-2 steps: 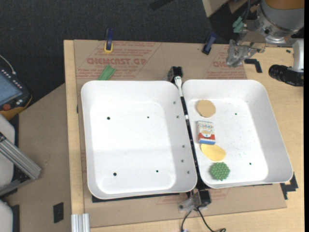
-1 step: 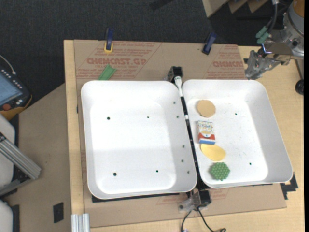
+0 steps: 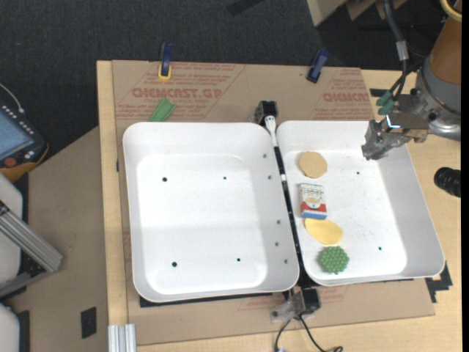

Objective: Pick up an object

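**Approach phase, nothing grasped**

Gripper (image 3: 375, 149) hangs over right bin (image 3: 410, 218), far-right corner; how far it's open I can't tell, nothing seen in it. Tan disc (image 3: 313, 164), carton (image 3: 313, 200), yellow piece (image 3: 324, 231), green ball (image 3: 333, 259) line the bin's left side. Next: shift left, descend over one.

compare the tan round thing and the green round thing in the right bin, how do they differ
The tan disc is smooth and flat; the green ball is bumpy. The disc lies at the far end of the row of items, the ball at the near end. Both sit in the right bin, apart from the gripper.
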Available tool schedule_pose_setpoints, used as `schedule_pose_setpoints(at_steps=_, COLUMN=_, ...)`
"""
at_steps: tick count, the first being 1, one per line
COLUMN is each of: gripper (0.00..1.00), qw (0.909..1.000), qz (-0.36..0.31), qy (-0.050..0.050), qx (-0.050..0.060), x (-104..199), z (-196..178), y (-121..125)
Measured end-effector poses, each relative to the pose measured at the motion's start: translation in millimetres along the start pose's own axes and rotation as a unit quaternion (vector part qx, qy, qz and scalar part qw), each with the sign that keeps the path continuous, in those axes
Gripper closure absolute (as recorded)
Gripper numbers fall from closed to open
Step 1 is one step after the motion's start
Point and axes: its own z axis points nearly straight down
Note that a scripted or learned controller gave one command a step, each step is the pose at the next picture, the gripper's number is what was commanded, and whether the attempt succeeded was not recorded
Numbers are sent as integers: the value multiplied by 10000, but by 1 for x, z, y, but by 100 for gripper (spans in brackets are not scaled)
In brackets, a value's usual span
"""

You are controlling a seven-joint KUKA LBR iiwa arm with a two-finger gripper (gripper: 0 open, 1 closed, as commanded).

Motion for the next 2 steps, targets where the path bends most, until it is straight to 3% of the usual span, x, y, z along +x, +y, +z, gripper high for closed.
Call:
schedule_pose_setpoints(at_steps=1, gripper=100, qw=10000, qz=-44, qy=5, qx=-16, x=77, z=14, y=16)
schedule_pose_setpoints(at_steps=2, gripper=100, qw=10000, qz=-43, qy=6, qx=-17, x=139, z=17, y=11)
